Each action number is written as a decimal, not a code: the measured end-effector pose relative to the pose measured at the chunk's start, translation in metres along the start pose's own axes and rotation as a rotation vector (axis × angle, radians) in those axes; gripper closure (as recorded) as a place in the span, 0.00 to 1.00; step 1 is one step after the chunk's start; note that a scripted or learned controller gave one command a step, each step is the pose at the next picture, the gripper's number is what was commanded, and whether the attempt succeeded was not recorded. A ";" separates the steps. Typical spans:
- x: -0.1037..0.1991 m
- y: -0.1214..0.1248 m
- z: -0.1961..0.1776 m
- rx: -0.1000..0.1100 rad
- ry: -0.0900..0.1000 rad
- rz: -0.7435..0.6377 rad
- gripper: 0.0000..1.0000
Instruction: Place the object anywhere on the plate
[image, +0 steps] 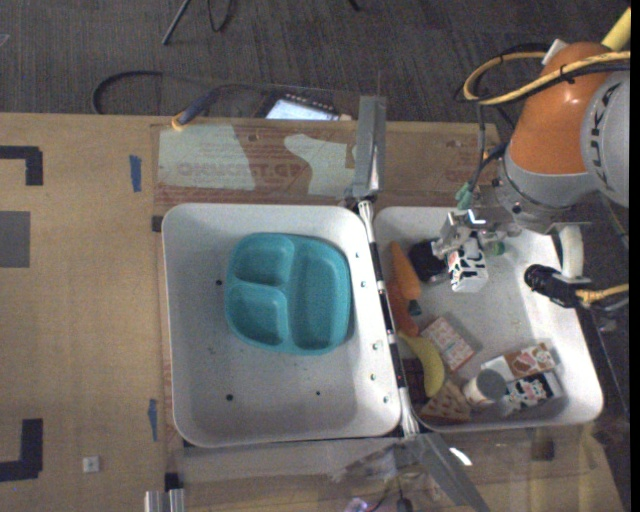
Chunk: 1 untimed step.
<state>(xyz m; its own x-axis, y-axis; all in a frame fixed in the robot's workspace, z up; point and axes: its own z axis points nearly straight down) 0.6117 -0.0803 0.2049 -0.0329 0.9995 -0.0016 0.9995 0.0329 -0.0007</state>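
Observation:
A teal divided plate (290, 292) lies in the left white bin (190, 330). My gripper (463, 256) hangs over the upper left part of the right bin (570, 345), well to the right of the plate. It is shut on a small white carton (468, 271) with black spots and a red mark, which sits between the fingertips. The grey wrist and orange band rise behind it toward the upper right.
In the right bin lie an orange carrot (404, 280), a banana (430, 364), a small pink box (448, 340), a wedge-shaped piece (446, 403), a grey cup (490, 384) and two more small cartons (529, 377). A metal divider (384, 300) separates the bins.

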 end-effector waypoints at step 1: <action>0.082 0.020 0.020 -0.001 0.002 -0.173 1.00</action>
<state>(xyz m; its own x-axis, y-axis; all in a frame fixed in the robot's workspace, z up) 0.6290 0.0019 0.1848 -0.2045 0.9789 0.0003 0.9789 0.2045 0.0001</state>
